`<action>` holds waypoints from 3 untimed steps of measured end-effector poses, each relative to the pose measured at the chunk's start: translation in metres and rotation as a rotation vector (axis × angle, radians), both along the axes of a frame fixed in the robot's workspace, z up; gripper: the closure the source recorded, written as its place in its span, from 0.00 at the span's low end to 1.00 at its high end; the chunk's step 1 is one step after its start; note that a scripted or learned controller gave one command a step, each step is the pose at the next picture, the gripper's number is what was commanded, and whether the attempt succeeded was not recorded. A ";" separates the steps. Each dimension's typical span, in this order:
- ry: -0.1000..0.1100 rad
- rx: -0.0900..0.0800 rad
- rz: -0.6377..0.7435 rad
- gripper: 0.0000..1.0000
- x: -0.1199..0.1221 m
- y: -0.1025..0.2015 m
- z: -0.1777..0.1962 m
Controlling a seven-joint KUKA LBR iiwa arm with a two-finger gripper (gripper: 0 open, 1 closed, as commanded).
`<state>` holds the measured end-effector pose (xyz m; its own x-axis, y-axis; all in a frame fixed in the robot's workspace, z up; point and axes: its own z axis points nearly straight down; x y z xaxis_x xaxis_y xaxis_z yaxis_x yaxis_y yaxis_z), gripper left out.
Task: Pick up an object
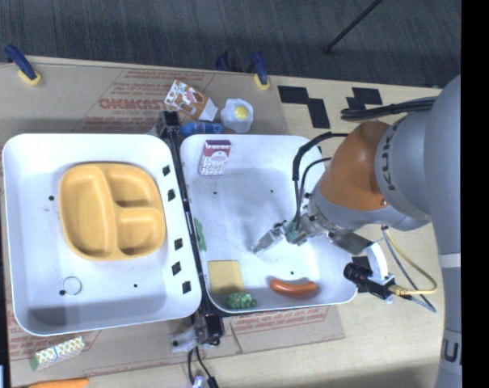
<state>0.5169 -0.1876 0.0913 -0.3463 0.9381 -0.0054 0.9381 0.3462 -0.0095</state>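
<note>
At the bottom of the frame, low in the right bin (252, 148), lie a green toy (242, 301), a tan square slice (225, 276) just above it, and a red sausage (292, 286) to their right. None of them touches me. My gripper (270, 238) hangs just above the sausage, at middle right of the frame, pointing left over bare bin floor; my fingers stand slightly apart with nothing between them. Behind me my orange band (356, 170) and grey arm run off to the right. Higher up, a small red-and-white carton (214, 157) sits against the right bin's top wall. The left bin (22, 225) holds a yellow divided tray (112, 209). Beyond the bins, at top centre, rest a snack packet (184, 99) and a yellow-and-white piece (238, 114).
</note>
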 end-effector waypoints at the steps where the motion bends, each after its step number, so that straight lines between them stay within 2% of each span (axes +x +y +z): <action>1: -0.002 0.012 0.276 0.00 -0.041 0.034 0.000; 2: -0.001 0.013 0.522 0.00 -0.041 0.084 0.000; 3: -0.004 0.010 0.802 0.00 -0.040 0.092 0.046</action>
